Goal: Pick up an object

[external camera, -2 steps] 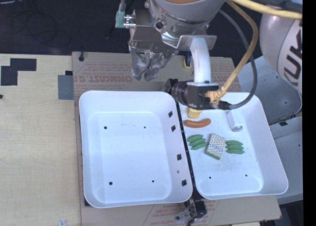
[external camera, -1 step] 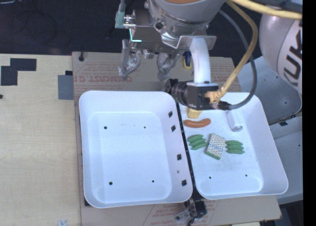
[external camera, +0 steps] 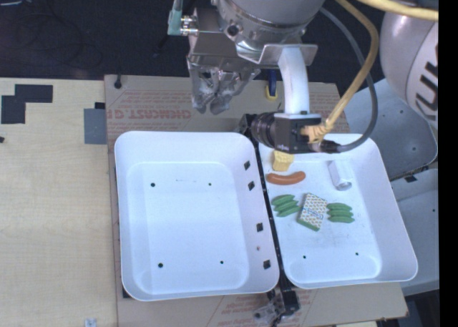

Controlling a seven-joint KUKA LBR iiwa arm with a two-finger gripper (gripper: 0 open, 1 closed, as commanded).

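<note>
**Gripper raised above the bins, nothing in its fingers**

Gripper (external camera: 215, 96) hangs high over the back edge of the bench, its two fingers drawn close together with nothing between them. Below it and toward the viewer lies the left bin (external camera: 136, 154), bare white plastic. Every candidate sits in the right bin (external camera: 386, 247), below and to the right of the tool: a yellow block (external camera: 283, 160) nearest it, a sausage (external camera: 285, 177) just beside that, then a green pea pod (external camera: 285, 205), a patterned sponge (external camera: 313, 212) touching a second pod (external camera: 339, 212), and a small silver can (external camera: 339, 174) farthest right. By the look of it, the pick has not begun; this reads as the approach step. The next move calls for a swing right over the far bin, parted fingers, and a descent on one well-separated item, the sausage or the can being likely choices.
</note>
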